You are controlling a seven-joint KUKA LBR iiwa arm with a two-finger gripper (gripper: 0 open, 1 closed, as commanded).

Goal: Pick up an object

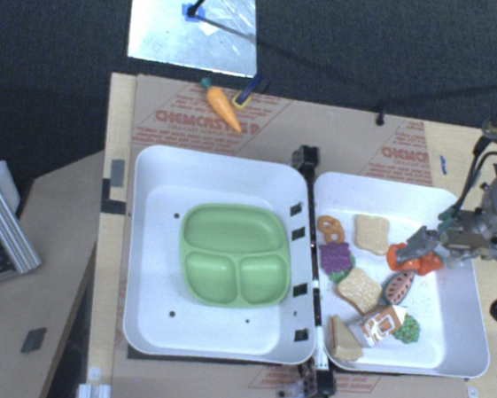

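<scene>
you have lots of open room in the left white plastic bin [152, 227] all around the green plastic plate with three sections [235, 255]. the right white plastic bin [469, 339] is crowded: toy foods sit close together down its middle, from the brown pretzel [330, 228] to the green broccoli piece [408, 329]. its far right side is bare floor.

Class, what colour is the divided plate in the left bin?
Light green, seen in the camera view: the divided plate in the left bin.
</scene>
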